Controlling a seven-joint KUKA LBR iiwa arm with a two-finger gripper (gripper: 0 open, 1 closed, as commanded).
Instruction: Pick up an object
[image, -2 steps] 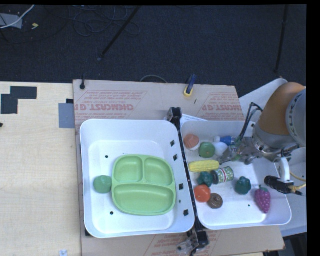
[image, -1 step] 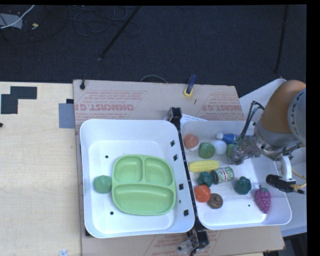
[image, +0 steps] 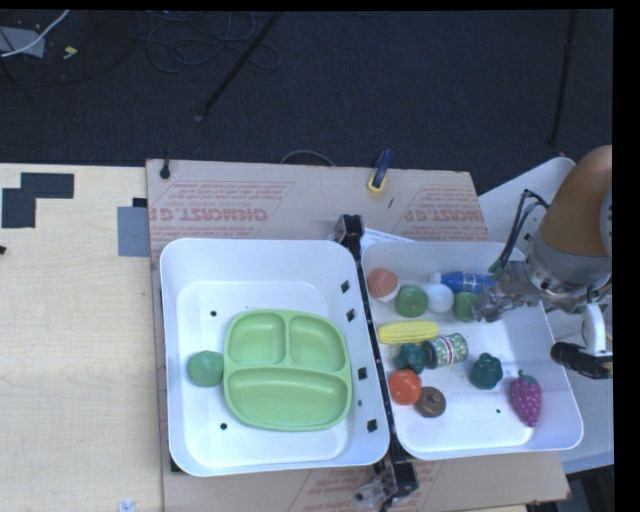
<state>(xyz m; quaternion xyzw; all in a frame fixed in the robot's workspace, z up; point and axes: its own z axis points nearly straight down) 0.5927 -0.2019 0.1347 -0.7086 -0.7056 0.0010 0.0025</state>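
Note:
The right bin (image: 560, 420) holds several toys: a peach ball (image: 382, 283), a green ball (image: 411, 300), a white egg (image: 439, 297), a blue bottle (image: 462, 281), a yellow corn cob (image: 408, 332), a small jar (image: 449, 349), an orange tomato (image: 404, 386), a brown doughnut (image: 431, 402), a dark green pepper (image: 486, 371) and purple grapes (image: 525, 397). My gripper (image: 488, 303) is low over the bin's upper right part, next to a green toy (image: 466, 306) just below the blue bottle. Nothing visibly sits in its grasp.
The left bin (image: 190, 270) holds a green divided plate (image: 287, 368) and a green ball (image: 205, 368). A black divider (image: 362, 330) separates the two bins. The arm's orange band (image: 585, 205) stands at the right edge. A teal pepper (image: 411, 356) lies beside the jar.

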